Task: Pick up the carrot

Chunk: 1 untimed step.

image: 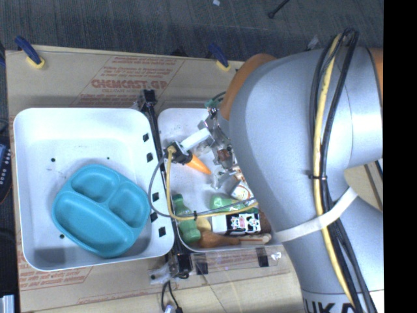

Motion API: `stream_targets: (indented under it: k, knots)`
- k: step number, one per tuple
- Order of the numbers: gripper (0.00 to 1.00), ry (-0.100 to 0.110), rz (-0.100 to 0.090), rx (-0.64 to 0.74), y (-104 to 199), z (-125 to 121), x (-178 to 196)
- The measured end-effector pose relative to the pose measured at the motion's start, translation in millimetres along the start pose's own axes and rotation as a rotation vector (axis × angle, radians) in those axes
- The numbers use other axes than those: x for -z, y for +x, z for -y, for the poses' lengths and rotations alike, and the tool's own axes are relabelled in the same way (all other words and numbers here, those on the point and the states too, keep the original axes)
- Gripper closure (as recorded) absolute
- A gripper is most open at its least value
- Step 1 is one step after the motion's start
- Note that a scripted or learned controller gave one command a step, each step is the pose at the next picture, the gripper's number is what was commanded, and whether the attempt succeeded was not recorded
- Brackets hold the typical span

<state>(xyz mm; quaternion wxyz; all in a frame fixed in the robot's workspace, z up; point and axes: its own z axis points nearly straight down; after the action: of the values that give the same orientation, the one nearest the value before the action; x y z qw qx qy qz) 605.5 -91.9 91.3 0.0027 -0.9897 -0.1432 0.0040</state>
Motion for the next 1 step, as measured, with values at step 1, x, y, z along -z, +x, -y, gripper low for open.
stream_targets:
  k: [1]
  knots:
    - [1.00,0.010,0.004,0.010,0.7,2.6,9.6]
